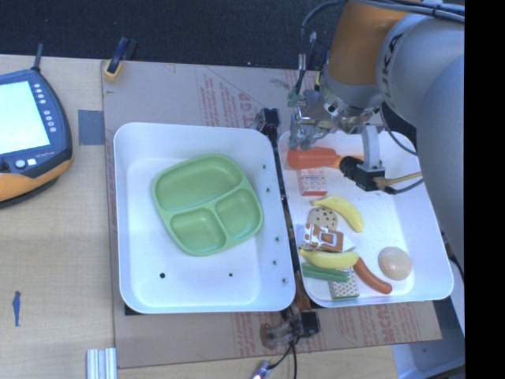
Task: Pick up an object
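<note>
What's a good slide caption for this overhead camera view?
KUKA arm's gripper poised over an orange carrot-like toy in the right bin of play food, green divided plate in the left bin.

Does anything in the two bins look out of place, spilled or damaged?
Nothing stands out. The green plate lies flat in the left bin. The toy foods, such as the banana and the egg, lie loosely in the right bin, none outside it.
</note>
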### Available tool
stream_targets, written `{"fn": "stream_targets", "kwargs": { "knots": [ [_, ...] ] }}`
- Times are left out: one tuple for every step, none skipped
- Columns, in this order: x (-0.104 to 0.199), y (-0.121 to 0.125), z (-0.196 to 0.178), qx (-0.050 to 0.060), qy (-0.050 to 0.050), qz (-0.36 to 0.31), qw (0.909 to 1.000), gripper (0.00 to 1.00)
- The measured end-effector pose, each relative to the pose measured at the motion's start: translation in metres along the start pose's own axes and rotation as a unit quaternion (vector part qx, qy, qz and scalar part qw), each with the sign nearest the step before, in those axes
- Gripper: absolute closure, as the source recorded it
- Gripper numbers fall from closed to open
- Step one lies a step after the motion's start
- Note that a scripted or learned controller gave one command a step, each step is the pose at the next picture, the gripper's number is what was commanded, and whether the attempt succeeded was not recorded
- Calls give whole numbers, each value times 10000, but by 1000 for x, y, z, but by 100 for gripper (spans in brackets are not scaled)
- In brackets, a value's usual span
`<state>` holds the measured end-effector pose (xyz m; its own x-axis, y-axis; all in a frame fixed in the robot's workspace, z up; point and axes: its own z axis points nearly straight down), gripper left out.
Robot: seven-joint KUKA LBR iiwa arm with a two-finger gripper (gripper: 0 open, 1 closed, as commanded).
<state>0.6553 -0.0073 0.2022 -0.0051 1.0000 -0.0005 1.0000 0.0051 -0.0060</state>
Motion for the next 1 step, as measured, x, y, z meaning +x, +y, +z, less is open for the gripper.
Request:
{"fn": "stream_targets", "kwargs": {
  "knots": [
    [-72,-17,-12,-4,0,17,10000,0]
  ]
}}
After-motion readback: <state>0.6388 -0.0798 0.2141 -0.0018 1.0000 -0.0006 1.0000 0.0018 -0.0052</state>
